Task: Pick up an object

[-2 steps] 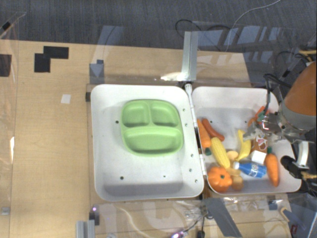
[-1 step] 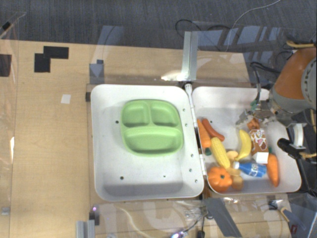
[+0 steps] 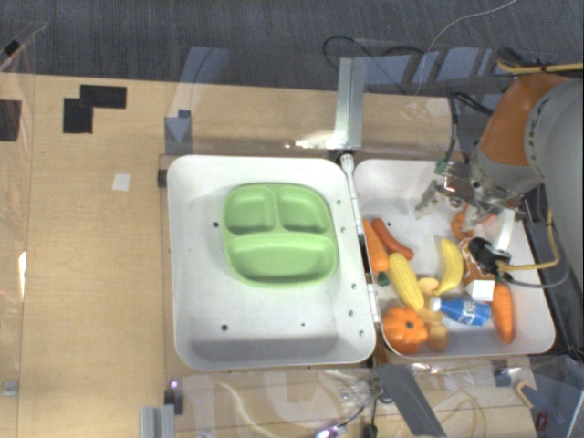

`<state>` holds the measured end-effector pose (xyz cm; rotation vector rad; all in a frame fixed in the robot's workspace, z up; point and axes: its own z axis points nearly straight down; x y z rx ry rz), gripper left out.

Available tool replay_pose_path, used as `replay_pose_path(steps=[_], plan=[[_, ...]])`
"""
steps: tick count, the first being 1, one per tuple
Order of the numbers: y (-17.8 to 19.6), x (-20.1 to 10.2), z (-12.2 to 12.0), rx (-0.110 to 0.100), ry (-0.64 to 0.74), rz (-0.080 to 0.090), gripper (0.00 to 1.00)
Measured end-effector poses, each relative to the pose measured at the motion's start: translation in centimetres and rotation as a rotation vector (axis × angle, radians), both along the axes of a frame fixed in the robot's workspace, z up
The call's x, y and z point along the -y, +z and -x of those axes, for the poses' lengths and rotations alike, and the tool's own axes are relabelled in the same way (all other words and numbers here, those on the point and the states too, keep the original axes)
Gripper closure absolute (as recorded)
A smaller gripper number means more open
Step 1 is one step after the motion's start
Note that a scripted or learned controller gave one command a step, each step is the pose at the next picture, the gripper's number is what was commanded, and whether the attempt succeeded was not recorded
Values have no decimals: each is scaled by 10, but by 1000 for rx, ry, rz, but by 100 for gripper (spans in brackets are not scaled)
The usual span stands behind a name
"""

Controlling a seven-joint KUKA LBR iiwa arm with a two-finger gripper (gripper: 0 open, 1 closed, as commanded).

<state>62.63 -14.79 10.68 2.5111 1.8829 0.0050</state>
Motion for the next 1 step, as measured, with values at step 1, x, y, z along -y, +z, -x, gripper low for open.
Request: replay_pose_path(steps=[1], plan=[[-14,42,18,11,406,2,0]])
